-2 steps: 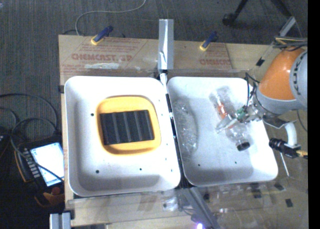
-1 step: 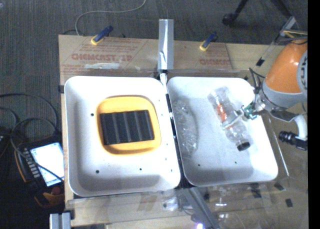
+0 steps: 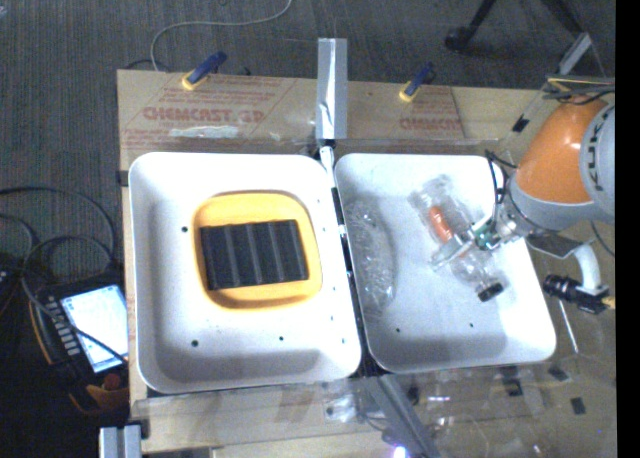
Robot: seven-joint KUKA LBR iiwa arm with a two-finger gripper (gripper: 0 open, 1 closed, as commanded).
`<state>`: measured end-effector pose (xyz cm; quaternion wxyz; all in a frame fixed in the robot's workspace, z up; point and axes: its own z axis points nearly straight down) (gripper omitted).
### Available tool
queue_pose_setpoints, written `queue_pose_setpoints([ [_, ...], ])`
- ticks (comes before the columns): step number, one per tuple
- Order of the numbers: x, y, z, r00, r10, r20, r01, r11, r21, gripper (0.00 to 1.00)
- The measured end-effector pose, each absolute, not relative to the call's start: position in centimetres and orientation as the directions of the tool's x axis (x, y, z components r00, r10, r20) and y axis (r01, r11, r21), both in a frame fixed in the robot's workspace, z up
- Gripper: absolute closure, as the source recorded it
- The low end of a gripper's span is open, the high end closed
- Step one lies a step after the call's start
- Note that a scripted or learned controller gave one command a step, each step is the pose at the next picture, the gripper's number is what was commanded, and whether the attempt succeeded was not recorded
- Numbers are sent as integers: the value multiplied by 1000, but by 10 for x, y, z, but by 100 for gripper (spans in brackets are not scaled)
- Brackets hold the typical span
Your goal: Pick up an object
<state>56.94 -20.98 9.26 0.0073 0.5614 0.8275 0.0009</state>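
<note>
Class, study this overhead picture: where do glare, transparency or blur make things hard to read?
Camera view: the clear plastic bottle and crinkled clear wrap nearly vanish against the glossy right white bin; the gripper is small and soft; the yellow-rimmed black tray reads sharply.

You see the arm (image 3: 575,171): a rounded orange band, grey shell beside it, and a small tool (image 3: 487,238) with green parts.

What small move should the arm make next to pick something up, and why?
Probably lower the gripper a little onto the clear plastic bottle in the right bin and try a grasp. The bottle lies right beside it, while the yellow tray sits across in the left bin.
</note>
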Motion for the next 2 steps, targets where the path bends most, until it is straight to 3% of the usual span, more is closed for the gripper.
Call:
queue_pose_setpoints([
  [1, 570, -209, 102, -370, 929, -10, 929, 370, 13, 100],
  [2, 629, -161, 179, -392, 920, 0, 920, 392, -8, 100],
])
